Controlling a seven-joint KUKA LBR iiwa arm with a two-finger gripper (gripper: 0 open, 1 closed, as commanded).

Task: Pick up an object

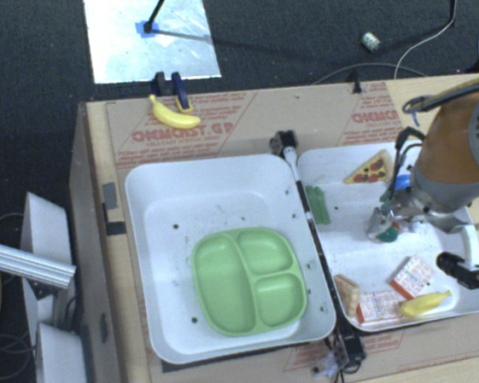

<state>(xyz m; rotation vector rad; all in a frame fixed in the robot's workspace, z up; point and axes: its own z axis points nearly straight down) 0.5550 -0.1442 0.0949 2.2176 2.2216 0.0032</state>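
In the right-hand bin [345, 209], close to its middle, the gripper [387, 225] is down low near the floor, the grey arm [454, 153] with its orange band coming in over the bin's far right corner. Something small and teal sits right at its tip, but from up here I cannot tell whether the tips are spread, closed, or pinching that thing; the wrist hides too much.

Working outward, the nearest clear candidate looks to be the red and white packet [412, 277], lying toward the front of the bin and slightly right of the tip, tilted on a diagonal. Just past it, against the front wall, a yellow banana [425, 302] lies with its long axis running along that wall. A pizza slice toy [368, 169] rests toward the back, on the opposite side of the tip. A green stick [317, 204] lies along the left wall, well apart. The left bin holds a green divided plate [250, 280].
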